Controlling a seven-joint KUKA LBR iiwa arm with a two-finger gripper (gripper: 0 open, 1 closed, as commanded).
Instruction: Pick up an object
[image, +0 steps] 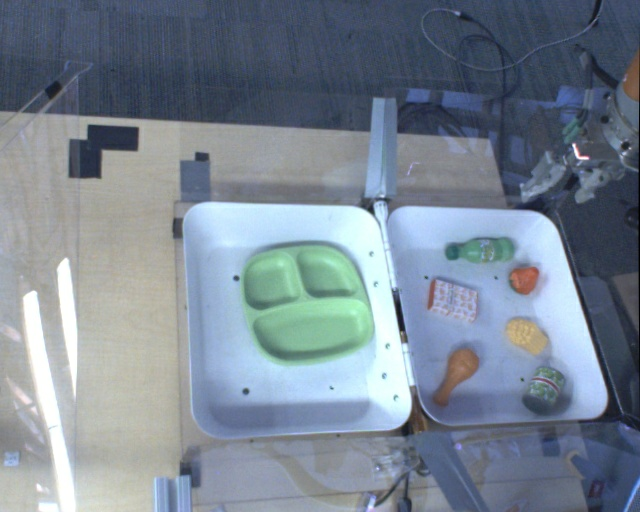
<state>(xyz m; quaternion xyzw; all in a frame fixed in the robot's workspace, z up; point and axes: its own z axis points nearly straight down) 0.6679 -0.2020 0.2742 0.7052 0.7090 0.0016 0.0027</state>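
Bottle (480, 250) lies on its side at the back of my right bin (570, 290), with carton (454, 299), strawberry (524, 279) and can (545, 389) nearby. My claw (570, 165) hangs well beyond the bin's far right corner, its grip unclear.

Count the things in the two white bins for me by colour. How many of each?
Green: 3 - divided plate, bottle, can
Red-orange: 2 - round fruit, checked packet
Yellow: 1 - lumpy piece
Brown: 1 - drumstick
Total: 7
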